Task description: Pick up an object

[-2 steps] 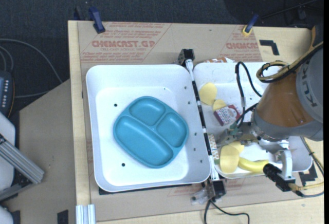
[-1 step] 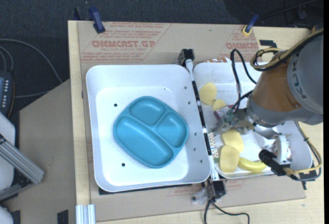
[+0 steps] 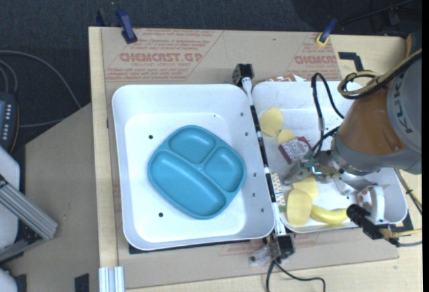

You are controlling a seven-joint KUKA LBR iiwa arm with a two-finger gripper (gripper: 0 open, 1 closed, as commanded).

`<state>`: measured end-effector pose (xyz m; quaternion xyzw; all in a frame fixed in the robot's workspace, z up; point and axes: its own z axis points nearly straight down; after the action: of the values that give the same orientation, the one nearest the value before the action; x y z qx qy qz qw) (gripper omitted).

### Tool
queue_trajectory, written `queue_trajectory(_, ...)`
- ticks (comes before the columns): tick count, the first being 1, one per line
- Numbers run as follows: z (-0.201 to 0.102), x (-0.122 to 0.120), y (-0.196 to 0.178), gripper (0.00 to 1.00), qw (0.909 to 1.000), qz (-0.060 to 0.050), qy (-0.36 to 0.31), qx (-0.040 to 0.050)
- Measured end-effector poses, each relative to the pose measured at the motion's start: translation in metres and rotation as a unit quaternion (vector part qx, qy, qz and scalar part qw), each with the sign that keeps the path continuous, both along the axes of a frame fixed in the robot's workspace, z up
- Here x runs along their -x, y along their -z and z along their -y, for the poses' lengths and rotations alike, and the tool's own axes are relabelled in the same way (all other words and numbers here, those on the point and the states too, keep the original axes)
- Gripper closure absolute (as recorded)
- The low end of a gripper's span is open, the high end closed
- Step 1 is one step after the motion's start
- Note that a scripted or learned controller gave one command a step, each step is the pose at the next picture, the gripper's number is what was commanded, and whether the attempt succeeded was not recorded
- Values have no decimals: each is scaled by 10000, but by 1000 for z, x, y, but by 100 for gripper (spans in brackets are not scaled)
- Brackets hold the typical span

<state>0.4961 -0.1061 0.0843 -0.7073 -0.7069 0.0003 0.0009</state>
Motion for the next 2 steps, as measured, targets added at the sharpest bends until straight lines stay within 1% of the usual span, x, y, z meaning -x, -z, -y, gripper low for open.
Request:
queue_trajectory(1,-13,7,0,0,10000,8,-1,7)
queue_trajectory(2,-4,17,0,0,10000,0,0,-1)
